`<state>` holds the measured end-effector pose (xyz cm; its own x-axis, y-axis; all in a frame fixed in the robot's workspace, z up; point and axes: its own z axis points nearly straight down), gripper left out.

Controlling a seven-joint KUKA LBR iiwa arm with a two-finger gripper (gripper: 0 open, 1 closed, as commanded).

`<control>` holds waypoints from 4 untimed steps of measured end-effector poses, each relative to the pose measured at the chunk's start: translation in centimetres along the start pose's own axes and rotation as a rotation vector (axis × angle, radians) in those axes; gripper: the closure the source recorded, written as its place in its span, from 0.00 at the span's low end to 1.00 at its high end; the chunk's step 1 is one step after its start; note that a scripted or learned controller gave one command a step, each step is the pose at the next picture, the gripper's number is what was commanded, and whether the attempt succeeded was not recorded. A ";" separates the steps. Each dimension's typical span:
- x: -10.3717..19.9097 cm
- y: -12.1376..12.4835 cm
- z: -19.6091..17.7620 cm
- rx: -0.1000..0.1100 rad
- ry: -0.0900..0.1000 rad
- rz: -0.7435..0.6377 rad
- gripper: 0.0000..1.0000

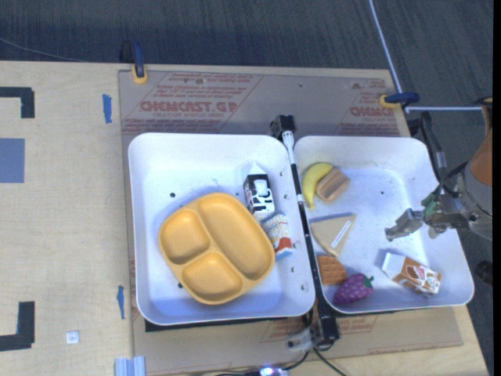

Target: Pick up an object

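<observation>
carton [415,274] lies just below the end effector [405,225], whose opening i cannot tell; best to centre over it before descending.

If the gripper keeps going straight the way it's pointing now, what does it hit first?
Probably the bare floor of the right bin: the gripper points left and down, with the sandwich wedge farther along. Depth is unclear.

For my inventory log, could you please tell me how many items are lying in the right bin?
6: banana and bread roll at the far left, sandwich wedge mid-left, waffle and purple grapes near-left, small carton near-right. The arm could be hiding more.
</observation>
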<state>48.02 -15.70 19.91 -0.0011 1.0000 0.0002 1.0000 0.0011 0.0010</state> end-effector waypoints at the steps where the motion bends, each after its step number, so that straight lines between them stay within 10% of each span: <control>1: 5.5 0.0 10.4 -0.004 -0.002 0.002 0.00; 2: 5.5 0.1 9.5 -0.005 -0.003 0.003 1.00; 4: -2.3 -0.1 2.9 -0.001 -0.002 0.002 1.00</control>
<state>47.95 -17.98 16.98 0.0005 1.0000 -0.0018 1.0000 -0.0005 0.0020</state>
